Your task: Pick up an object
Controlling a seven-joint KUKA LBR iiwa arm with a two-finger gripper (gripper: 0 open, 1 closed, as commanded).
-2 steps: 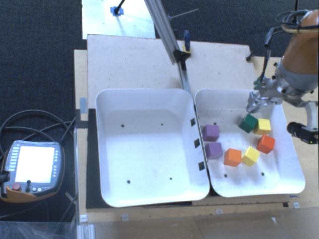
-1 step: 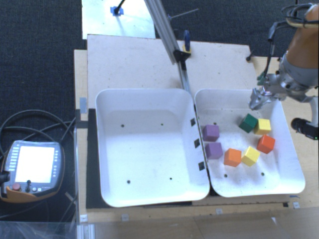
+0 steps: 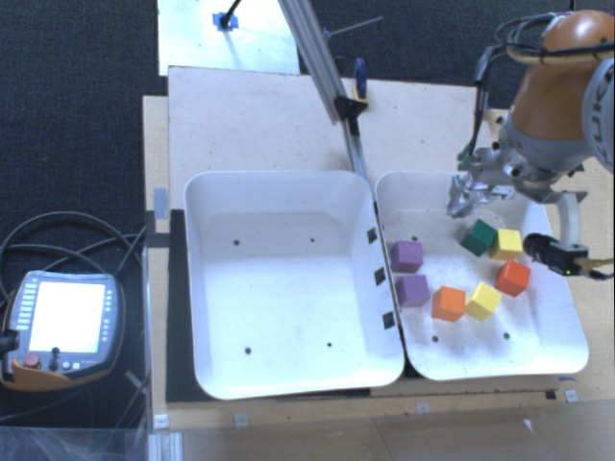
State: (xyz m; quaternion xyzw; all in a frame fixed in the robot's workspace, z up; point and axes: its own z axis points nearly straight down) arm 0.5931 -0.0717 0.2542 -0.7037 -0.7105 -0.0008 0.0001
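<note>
The right bin [image 3: 423, 200] holds several small cubes. Two purple cubes [image 3: 406, 254] [image 3: 412, 289] lie near its left wall. An orange cube [image 3: 448, 303] and a yellow cube [image 3: 483, 301] sit toward the front. A red-orange cube [image 3: 512, 278] is right of them. A green cube [image 3: 478, 236] touches another yellow cube [image 3: 506, 244] near the back. My gripper [image 3: 468, 202] hangs over the back of the right bin, just above and left of the green cube, with nothing seen between its fingers.
The left bin [image 3: 288, 286] stands beside the right one. A slanted metal pole [image 3: 317, 51] crosses above the bench. A teach pendant [image 3: 60, 329] lies off the bench at the left. A black attachment [image 3: 553, 251] sticks out over the right bin's right edge.
</note>
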